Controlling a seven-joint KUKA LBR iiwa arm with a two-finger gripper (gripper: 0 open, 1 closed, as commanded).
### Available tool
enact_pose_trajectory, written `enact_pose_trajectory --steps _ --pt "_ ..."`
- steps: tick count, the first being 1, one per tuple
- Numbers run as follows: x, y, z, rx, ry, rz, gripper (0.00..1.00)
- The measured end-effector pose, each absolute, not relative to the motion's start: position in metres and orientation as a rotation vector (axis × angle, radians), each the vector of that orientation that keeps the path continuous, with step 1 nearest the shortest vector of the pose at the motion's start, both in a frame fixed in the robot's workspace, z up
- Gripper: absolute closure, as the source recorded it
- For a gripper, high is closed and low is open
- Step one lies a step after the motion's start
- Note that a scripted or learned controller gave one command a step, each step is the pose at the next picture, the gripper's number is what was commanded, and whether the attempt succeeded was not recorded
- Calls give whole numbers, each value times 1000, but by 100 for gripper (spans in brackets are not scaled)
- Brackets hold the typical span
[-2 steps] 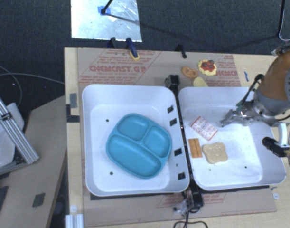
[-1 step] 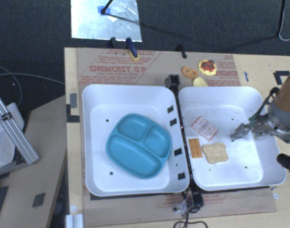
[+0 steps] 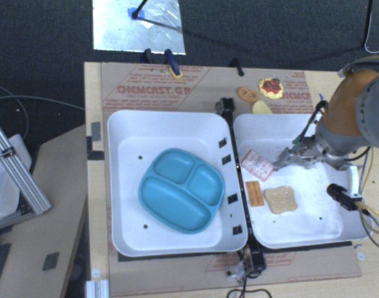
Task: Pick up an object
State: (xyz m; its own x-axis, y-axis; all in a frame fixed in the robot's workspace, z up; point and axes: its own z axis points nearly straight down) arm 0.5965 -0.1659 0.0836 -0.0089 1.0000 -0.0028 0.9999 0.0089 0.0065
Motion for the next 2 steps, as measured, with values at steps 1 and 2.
enact_pose_trajectory --steps 1,2 --pt "488 -118 89 2211 2214 10 0" --pt "491 -150 88 2214 2222 15 0"
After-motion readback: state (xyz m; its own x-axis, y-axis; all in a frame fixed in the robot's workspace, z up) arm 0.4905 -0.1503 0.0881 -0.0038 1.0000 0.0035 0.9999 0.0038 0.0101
